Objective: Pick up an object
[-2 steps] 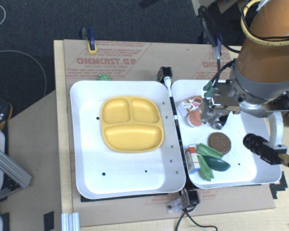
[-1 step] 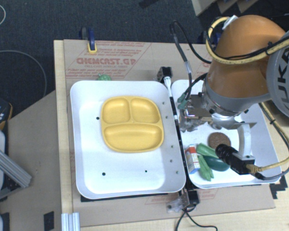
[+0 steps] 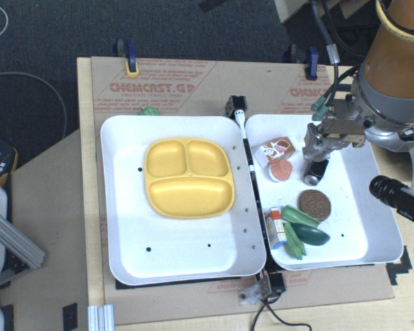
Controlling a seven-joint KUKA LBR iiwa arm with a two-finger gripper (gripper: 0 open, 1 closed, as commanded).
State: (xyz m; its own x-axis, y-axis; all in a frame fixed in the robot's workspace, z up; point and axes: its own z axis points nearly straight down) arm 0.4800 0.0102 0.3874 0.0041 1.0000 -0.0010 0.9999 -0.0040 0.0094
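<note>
Can't tell if the tool [image 3: 316,173] is apart or together, but hovering mid-right, I'd drop straight onto the brown disc [image 3: 314,203] below.

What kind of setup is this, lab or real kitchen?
Most likely a robotics lab bench, not a kitchen. Two white bins sit on a cardboard sheet held by blue clamps. Toy food lies in the right one, a yellow divided plate in the left, and cables trail on carpet.
</note>
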